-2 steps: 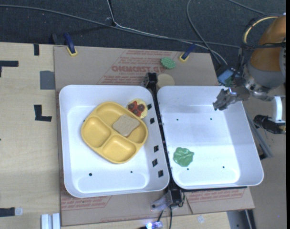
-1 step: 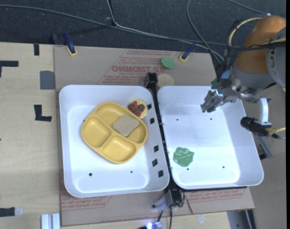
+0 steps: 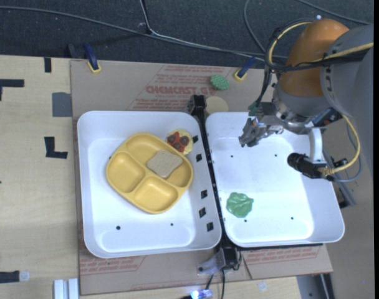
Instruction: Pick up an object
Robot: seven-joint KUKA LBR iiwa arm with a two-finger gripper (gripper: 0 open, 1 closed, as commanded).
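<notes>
Gripper [image 3: 248, 136] hangs over the right bin [image 3: 314, 229], near its far-left corner, with the arm [image 3: 314, 61] reaching in from the right. Whether it is parted or closed cannot be told from this slant, and nothing shows in its grasp.

Only one loose thing lies in that bin: a green lump [image 3: 239, 204], close to the left wall and toward the near edge, well apart from the gripper. The white floor under the gripper looks bare.

Left bin [image 3: 102, 229] carries a yellow tray [image 3: 130, 170] with compartments, set at a slant. A tan slab [image 3: 164, 163] rests across the middle of the tray, and a small dark-red bit [image 3: 179, 141] sits at the tray's far-right corner, near the divider [image 3: 205, 161] between the bins.

Judged from this, the pick is not yet done: nothing is lifted, and every object sits on its bin or tray. What remains is nearly all of it — settle on a target, probably the green lump as the nearest in the gripper's own bin, move above it, descend, close and raise.
</notes>
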